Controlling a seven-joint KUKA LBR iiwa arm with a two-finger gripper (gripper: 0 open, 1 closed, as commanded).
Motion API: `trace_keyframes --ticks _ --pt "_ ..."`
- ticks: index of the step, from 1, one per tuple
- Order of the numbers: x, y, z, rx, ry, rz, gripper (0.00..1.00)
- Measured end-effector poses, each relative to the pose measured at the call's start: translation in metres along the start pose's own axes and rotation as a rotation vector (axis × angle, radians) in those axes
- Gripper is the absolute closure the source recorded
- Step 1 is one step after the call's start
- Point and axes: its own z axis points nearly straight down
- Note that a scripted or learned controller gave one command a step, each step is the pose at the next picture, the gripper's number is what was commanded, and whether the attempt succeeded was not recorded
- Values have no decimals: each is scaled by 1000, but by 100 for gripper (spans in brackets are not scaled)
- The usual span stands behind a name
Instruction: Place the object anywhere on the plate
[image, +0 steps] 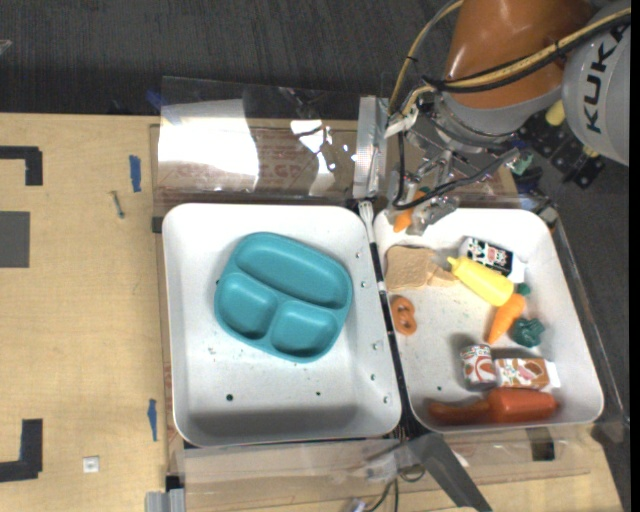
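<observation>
hovering over the right bin (575, 300), the gripper (425, 213), grip unclear; the bread (409, 267) looks light, soft: pinch its edges for the plate (283, 295).

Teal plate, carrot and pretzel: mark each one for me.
Teal plate (283, 292), camera view, ridge between its compartments.
Carrot (504, 318), camera view, middle of its orange body.
Pretzel (403, 314), camera view, its centre.

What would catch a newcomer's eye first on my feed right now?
The teal divided plate lies alone in the left bin. The right bin holds a scatter of toy food: a yellow piece, a carrot and a red sausage. The arm's orange band looms over that bin's far corner.
</observation>
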Motion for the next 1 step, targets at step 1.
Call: trace_keyframes --ticks 1 --pt "-24 59 50 -7 5 -49 100"
